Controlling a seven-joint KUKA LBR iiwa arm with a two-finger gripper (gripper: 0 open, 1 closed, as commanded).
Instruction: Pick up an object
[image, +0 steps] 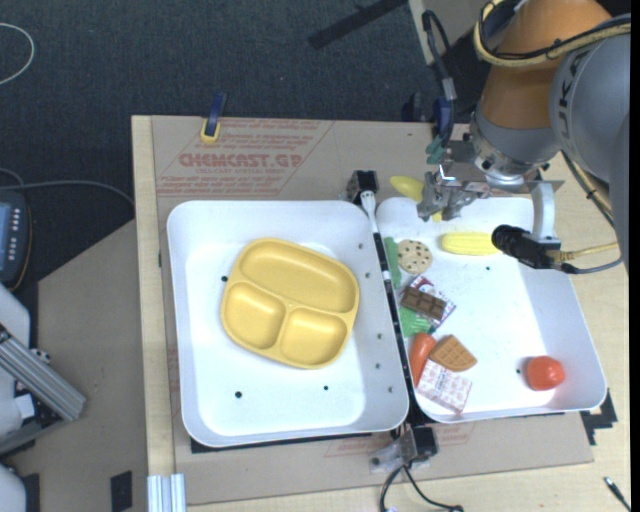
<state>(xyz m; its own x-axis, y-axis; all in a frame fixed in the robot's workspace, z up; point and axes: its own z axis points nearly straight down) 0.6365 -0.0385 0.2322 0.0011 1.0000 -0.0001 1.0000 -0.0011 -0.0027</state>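
My gripper (443, 203) hangs over the far left part of the right bin (560, 310), above the bin floor near its back edge. Just right of it lies a yellow corn cob (468, 243). A yellow banana-like piece (405, 186) sits at the bin's back rim, left of the gripper. Nearer the front are a round cookie (413, 256), a chocolate bar wrapper (425, 301), a carrot (420, 355), a waffle piece (453, 353), a red-and-white packet (443, 386) and a red tomato (544, 373). Nothing shows between the fingers.
The left bin (200, 390) holds a yellow divided plate (289, 302). A black camera mount (522, 244) sticks out from the arm over the right bin. Cardboard (240, 150) lies under both bins, with a clamp (211, 125) at its back edge.
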